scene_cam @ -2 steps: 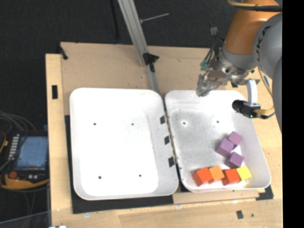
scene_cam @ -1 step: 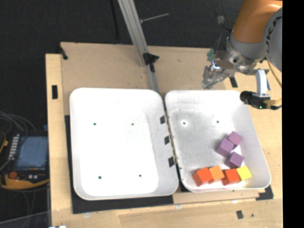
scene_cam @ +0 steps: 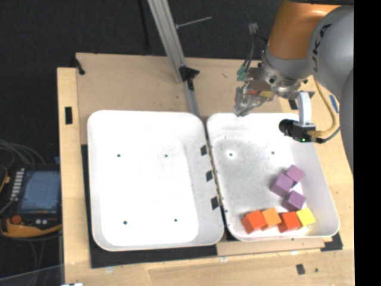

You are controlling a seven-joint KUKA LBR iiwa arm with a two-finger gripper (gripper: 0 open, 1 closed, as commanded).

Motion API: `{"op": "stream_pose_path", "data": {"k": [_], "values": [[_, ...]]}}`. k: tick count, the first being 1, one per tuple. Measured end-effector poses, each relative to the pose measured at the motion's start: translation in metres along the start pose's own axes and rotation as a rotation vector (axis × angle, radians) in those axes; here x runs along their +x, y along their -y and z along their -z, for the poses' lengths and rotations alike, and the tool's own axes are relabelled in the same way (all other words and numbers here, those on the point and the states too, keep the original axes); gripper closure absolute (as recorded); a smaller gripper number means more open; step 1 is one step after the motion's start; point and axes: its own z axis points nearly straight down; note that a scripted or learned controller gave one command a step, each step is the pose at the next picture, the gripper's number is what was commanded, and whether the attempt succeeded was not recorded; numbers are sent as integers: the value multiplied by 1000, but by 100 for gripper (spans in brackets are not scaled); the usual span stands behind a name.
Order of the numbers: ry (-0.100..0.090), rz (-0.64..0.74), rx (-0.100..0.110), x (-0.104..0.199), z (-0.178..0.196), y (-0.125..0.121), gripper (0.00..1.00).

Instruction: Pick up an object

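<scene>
Several small blocks lie in the near right corner of the right bin [scene_cam: 238, 137]. Two purple blocks [scene_cam: 287, 180] sit stacked close together, with a third purple block [scene_cam: 293, 200] just below them. Along the bin's near edge stand a red-orange block [scene_cam: 255, 221], an orange block [scene_cam: 272, 217], another red-orange block [scene_cam: 290, 221] and a yellow block [scene_cam: 306, 217]. My gripper [scene_cam: 244, 105] hangs over the far left corner of the right bin, well away from the blocks, with nothing seen between its fingers.
The left bin [scene_cam: 149, 177] lies beside the right one, joined by black clips at the middle. A slanted metal pole [scene_cam: 169, 37] rises behind the bins. A black cable and small device [scene_cam: 297, 128] hang from the arm over the right bin's far side.
</scene>
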Motion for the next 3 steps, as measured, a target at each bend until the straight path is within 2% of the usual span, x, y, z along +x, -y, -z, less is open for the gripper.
{"op": "stream_pose_path", "data": {"k": [2, 3], "values": [[-1, 2, -2, 93, -18, -18, 100], [0, 1, -1, 138, -22, -16, 100]]}}
